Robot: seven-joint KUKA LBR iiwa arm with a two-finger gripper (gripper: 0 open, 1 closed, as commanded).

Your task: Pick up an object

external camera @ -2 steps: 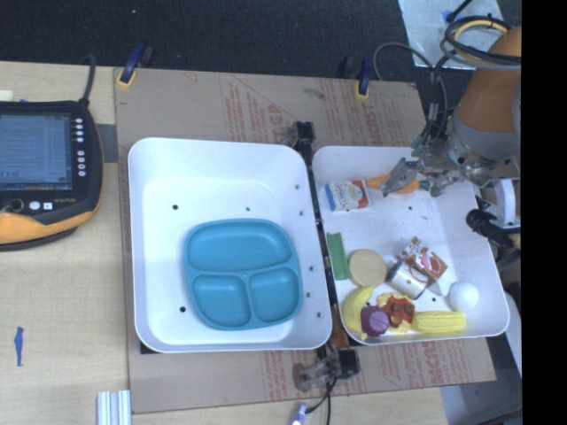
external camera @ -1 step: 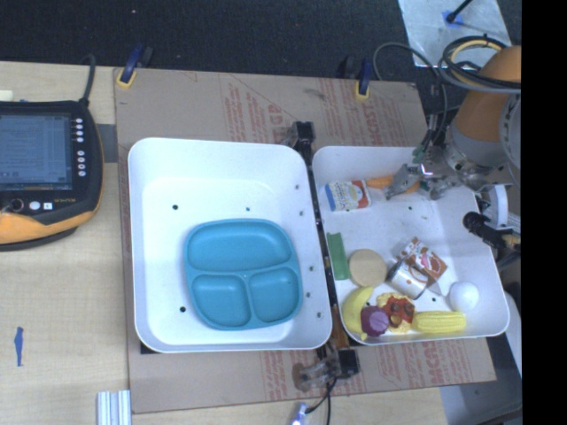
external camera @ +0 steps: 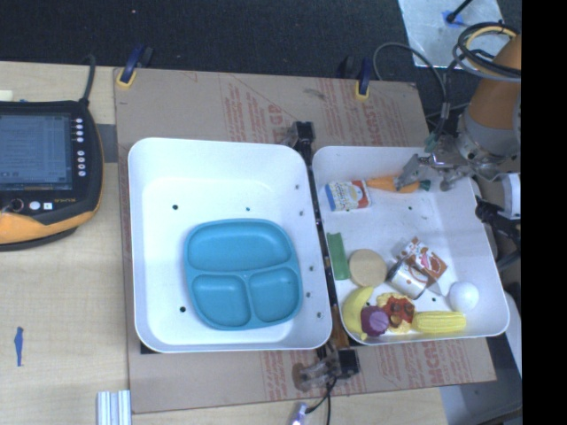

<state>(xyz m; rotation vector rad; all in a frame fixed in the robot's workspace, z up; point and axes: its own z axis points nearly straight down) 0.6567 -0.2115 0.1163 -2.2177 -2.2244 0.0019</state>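
Item: carrot (external camera: 383, 183), small orange toy piece, lying flat in the right bin (external camera: 461, 215) near its far rim, just beside a white carton (external camera: 346, 195) with blue and red print. It is the piece nearest the pincer (external camera: 423, 176) and so the likely pick.

Handling, by judgement: light, hollow plastic, stiff, smooth and somewhat slippery; tapered, so it may squirt out if pinched near the thin end. Not fragile. Best taken across the thicker middle, fingers either side of its long axis.

Pincer: low over the far part of the right bin, its tip at the carrot's right end. Whether the fingers are wide or narrow I cannot tell; nothing is visibly held between them.

Other contents, right bin: green strip (external camera: 337, 255) along the left wall; tan round disc (external camera: 367, 266); small can (external camera: 407, 279) touching a printed packet (external camera: 425, 259); white egg (external camera: 462, 296); banana (external camera: 353, 312), purple piece (external camera: 374, 321), red piece (external camera: 399, 309) and corn cob (external camera: 439, 323) crowded at the near wall.

Left bin (external camera: 159, 193): one blue divided tray (external camera: 243, 273).

Surface: smooth white plastic floor, on which the carrot could slide. Room: open floor to the carrot's near side; carton and far rim close in.

Bench (external camera: 53, 326): cardboard sheet (external camera: 230, 104) under both bins, tablet (external camera: 40, 171) at far left.
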